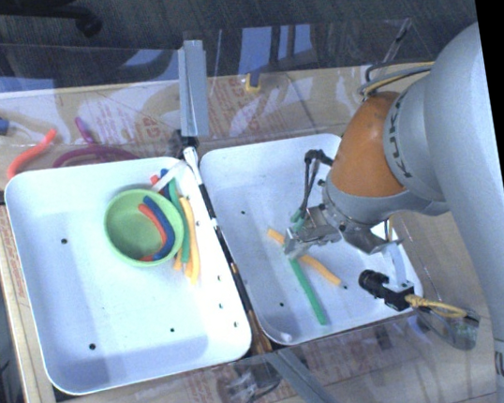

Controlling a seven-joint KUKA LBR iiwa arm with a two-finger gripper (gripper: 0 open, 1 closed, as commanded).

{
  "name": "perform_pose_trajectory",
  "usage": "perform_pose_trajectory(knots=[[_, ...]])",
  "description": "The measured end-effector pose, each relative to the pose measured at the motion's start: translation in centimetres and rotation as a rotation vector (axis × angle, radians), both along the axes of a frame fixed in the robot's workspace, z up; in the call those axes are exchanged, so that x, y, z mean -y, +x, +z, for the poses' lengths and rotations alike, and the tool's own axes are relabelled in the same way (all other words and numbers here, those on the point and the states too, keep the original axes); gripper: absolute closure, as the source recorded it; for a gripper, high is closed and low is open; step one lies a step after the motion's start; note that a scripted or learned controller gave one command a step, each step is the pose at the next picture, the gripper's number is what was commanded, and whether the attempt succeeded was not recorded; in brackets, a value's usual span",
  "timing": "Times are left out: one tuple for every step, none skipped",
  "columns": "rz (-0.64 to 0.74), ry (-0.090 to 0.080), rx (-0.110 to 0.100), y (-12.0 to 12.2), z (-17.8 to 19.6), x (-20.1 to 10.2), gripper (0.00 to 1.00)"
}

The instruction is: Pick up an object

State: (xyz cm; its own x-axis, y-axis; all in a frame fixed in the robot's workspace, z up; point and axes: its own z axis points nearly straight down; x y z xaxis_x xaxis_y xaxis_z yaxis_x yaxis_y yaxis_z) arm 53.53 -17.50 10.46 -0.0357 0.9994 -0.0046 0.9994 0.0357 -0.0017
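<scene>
Grasp step judged in hand — gripper (pixel 298 239) is lowered onto green stick (pixel 308 289) and orange stick (pixel 318 269); jaw state cannot be told — a lift is called for next.

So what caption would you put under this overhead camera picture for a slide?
Grey arm lowers its gripper over green and orange sticks in the right bin; a green bowl sits in the left bin.

Grey arm (pixel 452 117) from the right, orange-banded wrist bent down, tool (pixel 298 239) low.

green bowl (pixel 143 226), green stick (pixel 308 291), white bins (pixel 59 302)
</scene>
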Motion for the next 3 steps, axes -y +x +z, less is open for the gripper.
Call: perform_pose_trajectory(knots=[[-0.163, 0.005, 0.001, 4.9, 10.1, -2.1, 1.0], [-0.163, 0.006, 0.0, 4.9, 10.0, -2.1, 0.0], [-0.153, 0.004, 0.001, 1.5, -1.3, -3.0, 0.0]])
